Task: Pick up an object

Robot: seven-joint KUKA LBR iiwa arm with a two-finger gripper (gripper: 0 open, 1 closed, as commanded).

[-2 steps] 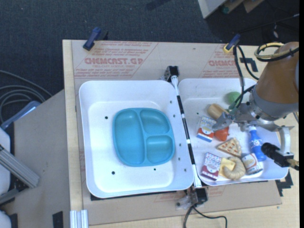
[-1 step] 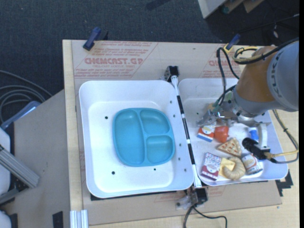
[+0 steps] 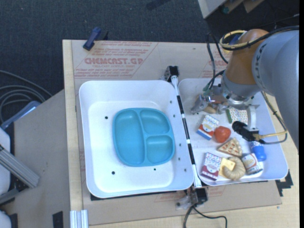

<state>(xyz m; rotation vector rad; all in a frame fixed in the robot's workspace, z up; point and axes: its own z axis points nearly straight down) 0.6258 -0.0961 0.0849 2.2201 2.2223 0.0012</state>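
My gripper (image 3: 205, 103) is down in the far left part of the right bin (image 3: 280, 167), with the grey and orange arm rising behind it. A small tan thing (image 3: 212, 109) lies right under it, mostly hidden. Just in front sit a small white, red and blue carton (image 3: 208, 126) and a red tomato (image 3: 222, 134). Nearer the front edge are a pizza slice (image 3: 231, 147), a red and white box (image 3: 212, 166), a yellow cheese wedge (image 3: 229, 165) and a bagel (image 3: 234, 174). A small can (image 3: 250, 164) and a blue bottle (image 3: 258, 151) lie at the right.
The left bin (image 3: 95, 175) holds a blue divided plate (image 3: 143, 136). A white and green patterned piece (image 3: 239, 114) lies under the wrist. A blue clip (image 3: 92, 38) rests on the board beyond the bins.
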